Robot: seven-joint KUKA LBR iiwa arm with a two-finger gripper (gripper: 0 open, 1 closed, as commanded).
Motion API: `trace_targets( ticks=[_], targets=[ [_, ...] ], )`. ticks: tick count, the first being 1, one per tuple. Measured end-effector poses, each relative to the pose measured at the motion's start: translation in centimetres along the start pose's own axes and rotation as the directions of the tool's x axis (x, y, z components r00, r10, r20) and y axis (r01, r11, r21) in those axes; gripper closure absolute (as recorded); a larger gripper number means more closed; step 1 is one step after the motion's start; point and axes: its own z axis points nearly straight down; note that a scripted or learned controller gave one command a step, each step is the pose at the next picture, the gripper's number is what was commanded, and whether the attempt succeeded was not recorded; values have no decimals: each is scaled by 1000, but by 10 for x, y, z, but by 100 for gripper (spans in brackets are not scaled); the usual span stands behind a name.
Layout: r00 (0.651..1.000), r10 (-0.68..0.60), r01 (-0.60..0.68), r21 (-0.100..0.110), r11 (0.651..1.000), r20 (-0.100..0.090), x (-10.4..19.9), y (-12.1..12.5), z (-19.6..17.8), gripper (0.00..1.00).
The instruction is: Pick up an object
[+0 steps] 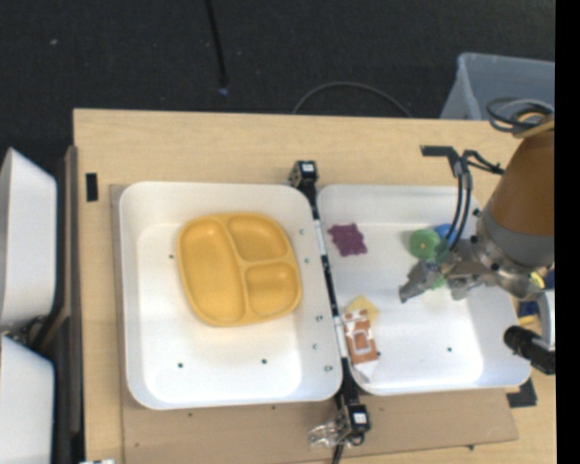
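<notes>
We see a light wooden bench (pixel 213 143) on a dark carpet floor (pixel 126 37), far left of the pincer; a black cable (pixel 213 32) crosses it.

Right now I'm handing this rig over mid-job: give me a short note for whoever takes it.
Gripper: low over the right bin, nothing seen between its fingers; whether they are open or shut cannot be told.
Things: purple piece at the right bin's upper left, green object just above the gripper, yellow and orange-white pieces by the divider. Yellow divided plate sits in the left bin.
Done: no object lifted.
Left: grasp one and raise it.
</notes>
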Motion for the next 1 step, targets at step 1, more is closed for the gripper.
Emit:
trace_targets(
  ticks=[1],
  targets=[
    [1000, -3, 3, -13, 1000, 2, 0, 3, -6, 0]
  ],
)
